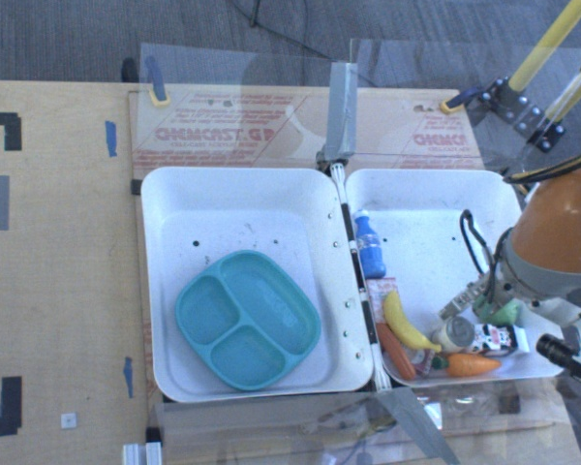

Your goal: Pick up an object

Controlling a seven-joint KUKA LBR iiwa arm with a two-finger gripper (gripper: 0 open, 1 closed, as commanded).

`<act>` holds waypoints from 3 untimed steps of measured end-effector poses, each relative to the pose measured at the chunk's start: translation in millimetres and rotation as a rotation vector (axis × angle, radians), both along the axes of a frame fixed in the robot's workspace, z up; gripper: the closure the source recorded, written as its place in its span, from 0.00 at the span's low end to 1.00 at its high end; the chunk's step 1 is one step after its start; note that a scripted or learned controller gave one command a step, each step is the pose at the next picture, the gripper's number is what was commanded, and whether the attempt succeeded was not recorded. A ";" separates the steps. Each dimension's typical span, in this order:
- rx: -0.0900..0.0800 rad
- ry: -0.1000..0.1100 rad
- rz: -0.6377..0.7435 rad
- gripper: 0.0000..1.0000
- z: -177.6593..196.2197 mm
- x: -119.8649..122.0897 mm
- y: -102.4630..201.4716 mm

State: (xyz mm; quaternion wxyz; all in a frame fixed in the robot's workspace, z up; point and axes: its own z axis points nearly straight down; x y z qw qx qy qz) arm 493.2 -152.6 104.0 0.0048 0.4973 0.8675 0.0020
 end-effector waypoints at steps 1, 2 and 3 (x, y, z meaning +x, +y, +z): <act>0.001 0.007 -0.095 1.00 112.0 32.1 55.3; 0.001 0.007 -0.096 0.00 111.9 32.0 55.3; 0.000 0.002 -0.103 0.00 1.0 10.4 37.8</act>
